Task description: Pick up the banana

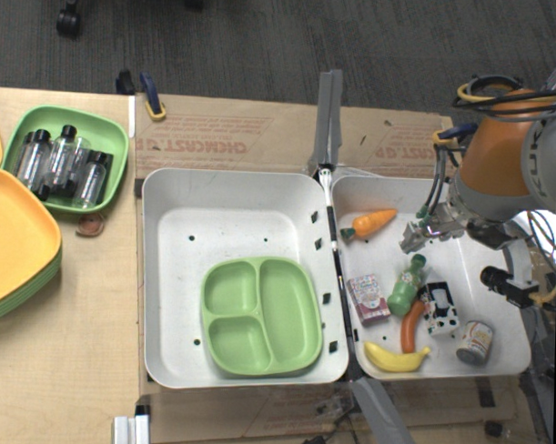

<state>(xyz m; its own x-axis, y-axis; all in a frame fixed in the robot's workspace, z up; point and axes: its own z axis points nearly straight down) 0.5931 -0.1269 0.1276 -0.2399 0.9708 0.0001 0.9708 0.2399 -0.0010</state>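
Banana (396, 357) at 6 o'clock edge of right bin (505, 356), tip touching orange sausage (409, 331); gripper (427, 233) near 12 o'clock, grip state unclear; risk: fingers snag sausage or bin wall.

This looks like a robotics lab set up inside an office-like room. Grey carpet (266, 34) covers the floor beyond the desk (63, 373), and a chair caster (68, 21) stands on it, far to the left of the tool (430, 229). Flattened printed cardboard (226, 137) lines the desk under two white bins (154, 258). Behind the tool rises a grey arm (508, 161) with an orange band and loose cables (488, 87). Toy food in the bin below the tool looks like test props.
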